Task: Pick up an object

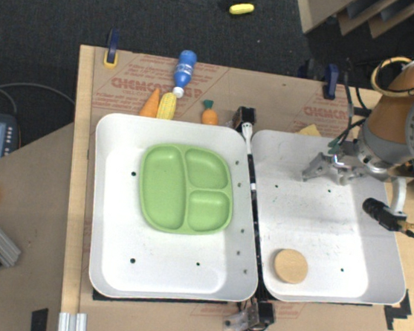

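We count one cookie below the gripper, well apart; one tray to its left. Fingers spread, holding nothing.

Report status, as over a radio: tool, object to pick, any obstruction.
Tool over right bin's far end, nothing between fingers. Round tan disc near front, untouched. Path clear.

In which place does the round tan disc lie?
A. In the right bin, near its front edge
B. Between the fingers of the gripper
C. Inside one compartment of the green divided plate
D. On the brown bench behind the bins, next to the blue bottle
A: the round tan disc rests on the floor of the right bin, toward its near edge, apart from the gripper at the far side of the same bin.
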`<move>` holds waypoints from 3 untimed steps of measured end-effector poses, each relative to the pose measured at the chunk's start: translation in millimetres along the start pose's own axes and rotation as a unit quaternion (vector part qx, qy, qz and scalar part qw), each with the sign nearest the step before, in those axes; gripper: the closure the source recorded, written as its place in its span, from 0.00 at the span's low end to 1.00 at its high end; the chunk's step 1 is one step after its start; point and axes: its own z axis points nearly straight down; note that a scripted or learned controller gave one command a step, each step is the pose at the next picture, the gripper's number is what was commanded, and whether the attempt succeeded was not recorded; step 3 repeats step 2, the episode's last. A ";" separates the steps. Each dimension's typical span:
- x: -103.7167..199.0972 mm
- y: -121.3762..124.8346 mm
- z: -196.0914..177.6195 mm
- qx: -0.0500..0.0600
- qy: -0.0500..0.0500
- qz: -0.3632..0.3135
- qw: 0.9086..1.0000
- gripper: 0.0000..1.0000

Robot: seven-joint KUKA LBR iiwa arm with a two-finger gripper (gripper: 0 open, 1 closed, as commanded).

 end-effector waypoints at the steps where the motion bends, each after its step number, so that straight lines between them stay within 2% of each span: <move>1: 0.0 0.0 0.0 0.000 0.000 0.000 1.000 0.00; 3: 0.0 0.0 0.0 0.000 0.000 0.000 1.000 0.00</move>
